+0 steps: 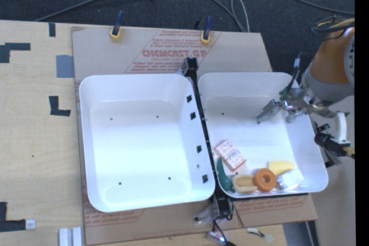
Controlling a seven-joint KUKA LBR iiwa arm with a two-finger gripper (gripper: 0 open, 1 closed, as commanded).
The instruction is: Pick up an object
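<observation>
camera view:
gripper: above the right bin's far half, reaching in from the right; fingers look spread apart, nothing between them
right bin: objects bunched at the near edge, well apart from the gripper
objects: orange ring, yellow piece, tan piece, red-white packet, green item
left bin: beside the right bin, black clips along the shared edge
</observation>
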